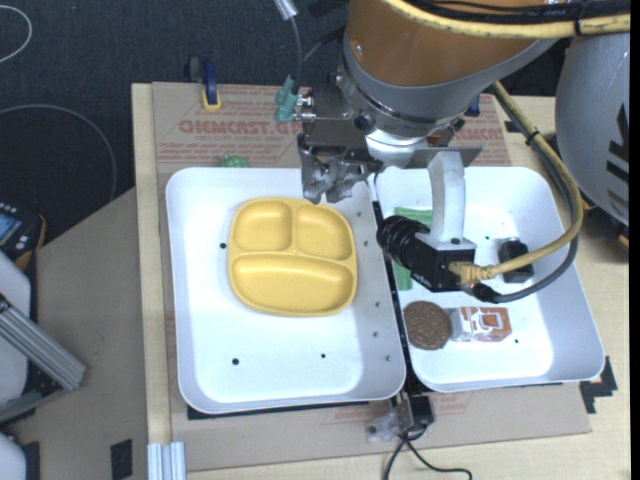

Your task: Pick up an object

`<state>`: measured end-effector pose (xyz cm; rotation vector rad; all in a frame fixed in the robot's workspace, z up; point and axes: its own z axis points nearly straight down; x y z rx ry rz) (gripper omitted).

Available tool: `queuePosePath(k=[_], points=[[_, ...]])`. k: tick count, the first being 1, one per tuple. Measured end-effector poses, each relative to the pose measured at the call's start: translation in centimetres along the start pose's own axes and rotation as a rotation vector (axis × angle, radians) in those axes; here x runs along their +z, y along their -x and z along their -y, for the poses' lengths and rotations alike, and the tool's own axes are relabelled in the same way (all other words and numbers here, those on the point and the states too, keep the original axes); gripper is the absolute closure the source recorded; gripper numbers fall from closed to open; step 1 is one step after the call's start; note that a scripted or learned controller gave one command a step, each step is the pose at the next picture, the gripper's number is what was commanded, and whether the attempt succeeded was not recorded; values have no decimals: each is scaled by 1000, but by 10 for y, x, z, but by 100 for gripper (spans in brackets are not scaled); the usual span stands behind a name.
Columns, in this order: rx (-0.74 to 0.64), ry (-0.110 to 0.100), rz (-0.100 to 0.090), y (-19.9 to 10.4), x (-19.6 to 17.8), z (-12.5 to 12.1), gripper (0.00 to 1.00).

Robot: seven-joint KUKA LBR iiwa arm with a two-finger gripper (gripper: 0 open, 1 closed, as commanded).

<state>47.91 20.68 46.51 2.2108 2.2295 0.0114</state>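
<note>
A yellow divided plate lies in the left white bin, toward its upper middle. My gripper hangs at the far rim of the left bin, just above the plate's upper right corner. I see nothing held in it. In the right bin lie a brown round disc, a small orange and white packet beside it, and a green object partly hidden by a black cable fitting.
The arm's big orange and grey body overhangs the far side of both bins. A yellow cable loops over the right bin. A cardboard sheet lies under the bins, with a blue clamp at its far left.
</note>
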Motion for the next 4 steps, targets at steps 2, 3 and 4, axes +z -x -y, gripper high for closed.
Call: queuePosePath(k=[2,3,4], points=[[15,-15,7,95,134,2,100],[9,15,-1,110,-46,0,100],[13,-15,6,134,33,2,100]])
